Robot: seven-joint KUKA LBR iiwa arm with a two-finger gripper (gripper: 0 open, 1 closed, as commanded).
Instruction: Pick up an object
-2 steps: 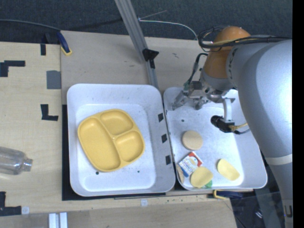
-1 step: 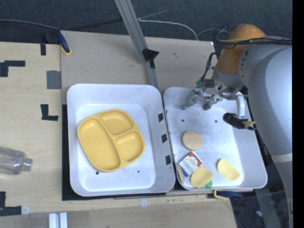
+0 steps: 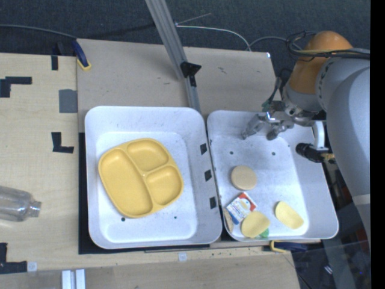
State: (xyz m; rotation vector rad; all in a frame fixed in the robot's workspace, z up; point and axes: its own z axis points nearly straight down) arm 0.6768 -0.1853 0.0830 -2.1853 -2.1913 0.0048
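Observation:
My gripper [image 3: 260, 132] hangs over the back of the right bin [image 3: 313, 188], its two fingers spread apart with nothing between them. Well in front of it lies a round tan disc [image 3: 243, 177]. Nearer the front edge sit a small red and white packet [image 3: 240, 208], a yellow lump [image 3: 255, 224] and another yellow piece [image 3: 289, 215]. All of these lie apart from the gripper.
The left bin [image 3: 144, 122] holds a yellow divided plate [image 3: 140, 176]. A metal pole [image 3: 170, 35] slants across the bench behind the bins. A clear bottle [image 3: 17, 203] lies on the wooden surface at the far left.

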